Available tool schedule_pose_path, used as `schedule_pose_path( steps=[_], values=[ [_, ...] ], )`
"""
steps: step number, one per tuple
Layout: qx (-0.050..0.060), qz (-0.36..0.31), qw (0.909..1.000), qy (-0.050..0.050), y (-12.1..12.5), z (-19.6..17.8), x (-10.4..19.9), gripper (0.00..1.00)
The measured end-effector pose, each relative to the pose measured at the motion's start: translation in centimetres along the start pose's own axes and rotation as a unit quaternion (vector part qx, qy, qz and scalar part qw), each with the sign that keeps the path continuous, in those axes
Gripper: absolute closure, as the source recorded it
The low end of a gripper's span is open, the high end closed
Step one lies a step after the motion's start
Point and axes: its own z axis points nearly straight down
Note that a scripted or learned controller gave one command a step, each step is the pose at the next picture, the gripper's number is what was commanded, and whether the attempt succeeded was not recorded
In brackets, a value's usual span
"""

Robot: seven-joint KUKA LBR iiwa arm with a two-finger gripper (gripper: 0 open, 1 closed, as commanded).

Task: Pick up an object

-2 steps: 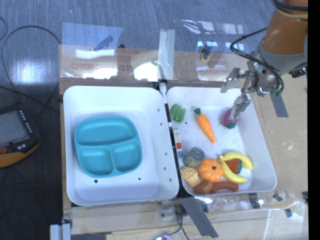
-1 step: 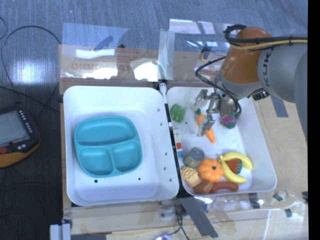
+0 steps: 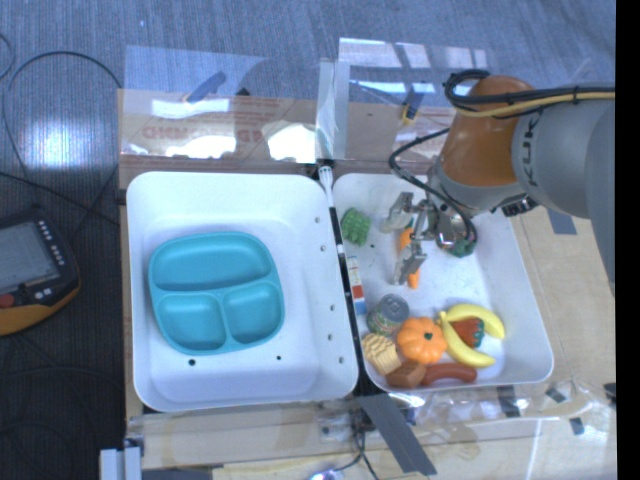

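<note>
Orange carrot piece (image 3: 406, 238) sits near the right bin's (image 3: 520, 298) far edge, between the spread fingers (image 3: 410, 265) of the gripper (image 3: 412, 236); contact unclear. Teal tray (image 3: 214, 290) occupies the left bin (image 3: 180, 193).

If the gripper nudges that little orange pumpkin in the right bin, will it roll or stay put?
The pumpkin looks squat and rounded, so alone it might roll. Here the banana and the sausage sit tight against it, so it would probably stay. Its smooth skin may slip.
</note>
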Motion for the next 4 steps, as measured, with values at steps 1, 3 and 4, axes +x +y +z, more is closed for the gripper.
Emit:
schedule_pose_path(
  steps=[1, 3, 4],
  values=[
    [0.002, -0.001, 1.0, -0.004, 0.0, -1.2, -0.2, 1.0],
    [0.0, 0.044, 0.9991, 0.0, 1.3, 0.0, -0.7, 0.0],
    [0.0, 0.032, 0.9995, -0.002, 0.1, -0.1, 2.7, 0.0]
  ],
)
